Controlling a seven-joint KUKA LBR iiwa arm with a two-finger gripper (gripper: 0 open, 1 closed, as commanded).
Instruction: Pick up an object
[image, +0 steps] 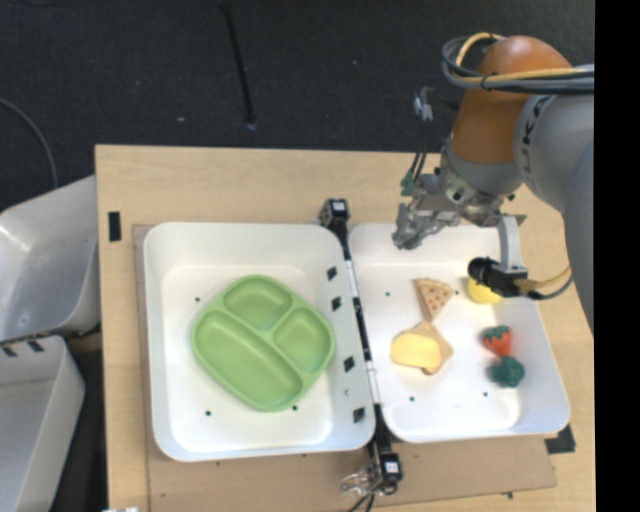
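Observation:
My gripper (408, 236) hangs over the far left part of the right bin (460, 415), with nothing seen between its fingers. In that bin lie a toy pizza slice (434, 296), a yellow and tan piece (420, 350), a yellow piece (484, 292) partly hidden by a black fitting on the arm, a red and orange piece (498, 340) and a dark green piece (507, 372). The pizza slice sits a little in front and to the right of the gripper.
The left bin (170, 420) holds a green divided plate (262, 341). A black divider with clips (352, 330) runs between the bins. The grey arm with its orange band (500, 100) comes in from the upper right.

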